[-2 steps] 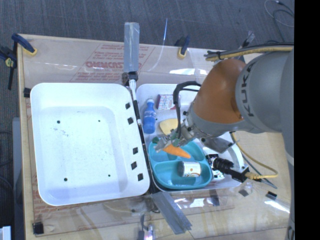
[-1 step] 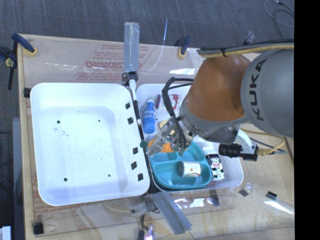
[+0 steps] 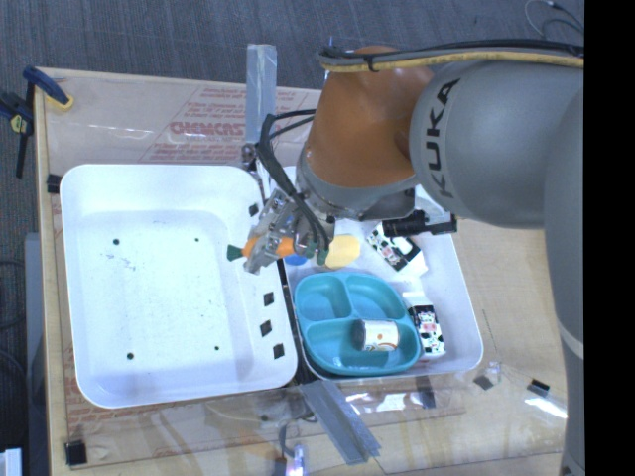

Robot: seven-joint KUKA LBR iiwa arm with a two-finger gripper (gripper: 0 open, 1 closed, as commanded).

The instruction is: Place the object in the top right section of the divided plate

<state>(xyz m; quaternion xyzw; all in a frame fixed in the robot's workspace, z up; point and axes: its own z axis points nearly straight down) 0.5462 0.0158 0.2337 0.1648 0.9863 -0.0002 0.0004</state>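
Observation:
The blue divided plate (image 3: 342, 305) lies in the right bin, at its front left. A small white cylinder (image 3: 378, 336) with a printed label lies on its side in the plate's front section. My gripper (image 3: 266, 246) hangs over the rims where the two bins meet, up and left of the plate. Its fingers are shut on an orange carrot-like toy (image 3: 283, 242), whose green tip (image 3: 235, 253) pokes out to the left over the left bin. The arm's orange band and grey body cover the back of the right bin.
A yellow lump (image 3: 342, 252) sits just behind the plate. Black-and-white patterned items lie behind the plate (image 3: 398, 249) and to its right (image 3: 427, 330). The left bin (image 3: 149, 286) is wide and shallow. A grey bar (image 3: 261, 87) stands behind the bins.

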